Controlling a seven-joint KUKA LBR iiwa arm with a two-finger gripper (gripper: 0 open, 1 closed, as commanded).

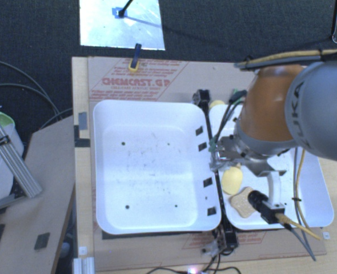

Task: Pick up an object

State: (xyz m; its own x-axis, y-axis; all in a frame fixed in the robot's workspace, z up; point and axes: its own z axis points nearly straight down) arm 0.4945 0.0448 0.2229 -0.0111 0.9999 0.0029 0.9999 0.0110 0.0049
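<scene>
The gripper (228, 163) hangs low over the right bin (323, 207), close to its left wall, and the bulk of the arm (294, 110) with its orange band covers it from above, so whether it is spread or pressed together I cannot tell. Just below it, and either touching it or very nearly so, sits a pale yellow rounded object (232, 180), lemon-like in shape; nothing visible shows it being gripped. Just beneath that lies a tan flat piece (243, 204) that looks like a slice of toast, resting on the bin floor beside a black fitting (264, 207) on the arm's cabling. A yellow cable (299, 221) runs down along the arm and trails out over the bin's lower rim. Near the top of the same bin, a second small pale yellow object (217, 104) peeks out beside the arm. Black clips (208, 182) sit along the seam where the two bins meet. The left bin (151, 164) shows a bare white floor with a few dark specks. Both bins rest on a brown board (140, 76) printed with red lettering, and beyond it lies a shiny square sheet (123, 15) on dark carpet.
</scene>
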